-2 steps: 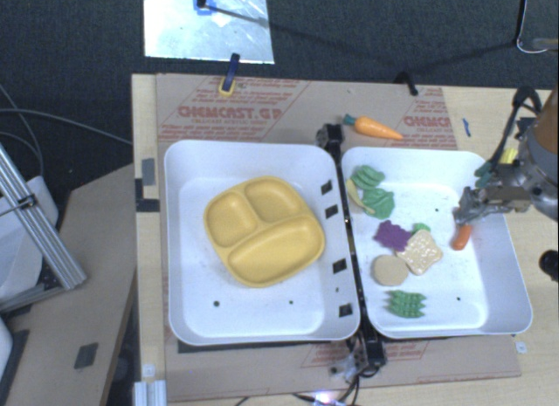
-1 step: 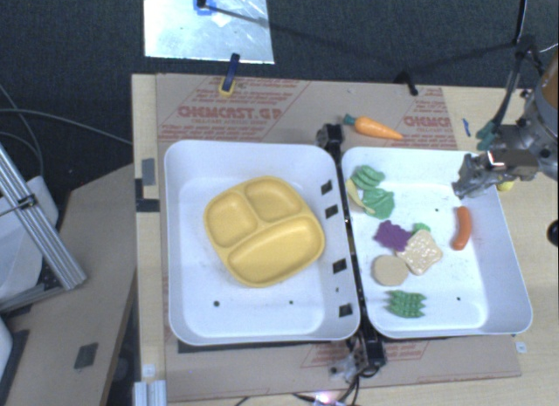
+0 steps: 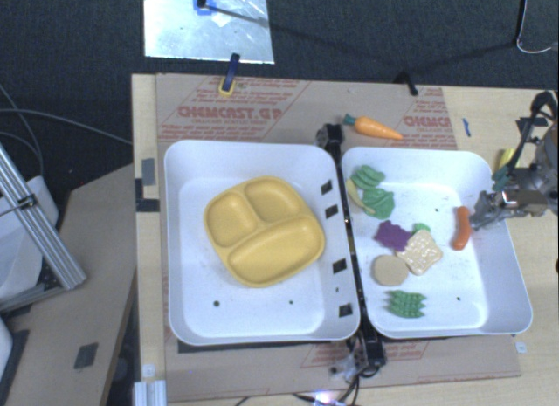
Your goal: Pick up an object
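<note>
Gripper (image 3: 486, 212) at the right bin's (image 3: 498, 308) 3 o'clock rim – finger state can't be told – just beside an orange sausage-shaped toy (image 3: 460, 227), with purple grapes (image 3: 392, 236), toast slice (image 3: 422, 252) and green leafy piece (image 3: 373, 191) toward 9 o'clock – yellow divided plate (image 3: 262, 230) in the left bin (image 3: 188, 308).

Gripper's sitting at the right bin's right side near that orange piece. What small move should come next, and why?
Probably a short shift toward the bins' middle, to center over the orange sausage-shaped piece, then descend. The gripper sits at the right bin's right wall, just beside that piece. Nothing shows between its fingers, and the piece lies apart from the other toy foods, so it looks the easiest pick.
</note>
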`<state>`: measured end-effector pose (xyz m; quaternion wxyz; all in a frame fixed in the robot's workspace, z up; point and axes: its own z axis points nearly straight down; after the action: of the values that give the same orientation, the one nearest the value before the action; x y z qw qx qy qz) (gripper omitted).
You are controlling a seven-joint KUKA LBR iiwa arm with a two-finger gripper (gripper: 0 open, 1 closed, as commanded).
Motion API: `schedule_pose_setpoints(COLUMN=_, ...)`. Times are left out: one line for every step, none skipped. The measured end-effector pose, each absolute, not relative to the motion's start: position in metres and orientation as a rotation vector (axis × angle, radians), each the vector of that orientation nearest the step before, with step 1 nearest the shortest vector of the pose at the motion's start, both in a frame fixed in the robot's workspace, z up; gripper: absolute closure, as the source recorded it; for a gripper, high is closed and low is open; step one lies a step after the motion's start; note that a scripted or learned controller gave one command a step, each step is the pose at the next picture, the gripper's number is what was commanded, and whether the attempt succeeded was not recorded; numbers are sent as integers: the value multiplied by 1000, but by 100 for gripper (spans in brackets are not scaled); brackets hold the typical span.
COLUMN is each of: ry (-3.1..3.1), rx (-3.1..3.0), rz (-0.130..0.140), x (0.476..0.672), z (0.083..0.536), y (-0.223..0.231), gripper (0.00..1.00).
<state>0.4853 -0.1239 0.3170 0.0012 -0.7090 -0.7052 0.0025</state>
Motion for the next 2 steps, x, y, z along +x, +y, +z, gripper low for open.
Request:
schedule_pose_setpoints(ry=-2232, rx=-2202, rz=0, x=487, z=251, y=-25, gripper=100)
schedule_pose_setpoints(ry=-2233, rx=-2204, rz=-1, x=488, z=222, y=64, gripper=100)
